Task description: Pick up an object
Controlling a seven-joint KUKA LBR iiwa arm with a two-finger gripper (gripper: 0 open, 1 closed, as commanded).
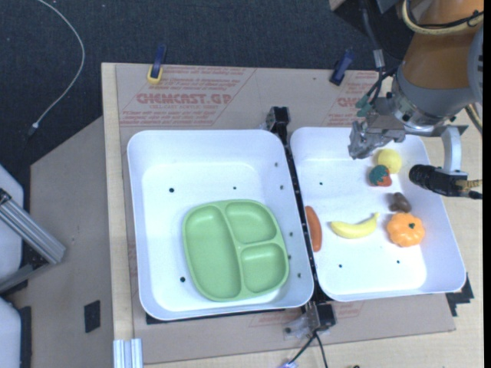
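Note:
My gripper (362,149) hangs over the back part of the right bin (345,282), just left of a yellow lemon (390,159). A small teal and red toy (379,176) lies right below the lemon. Further forward rest a brown lump (398,202), an orange pumpkin (405,229) and a yellow banana (354,227). An orange carrot (313,228) lies along the bin's left wall. Nothing shows between the gripper's tips.
The left bin (153,205) holds a green divided plate (235,248). A black clamp (278,118) sits at the back where the two bins meet. Blue clips (341,67) stand on the cardboard behind the bins.

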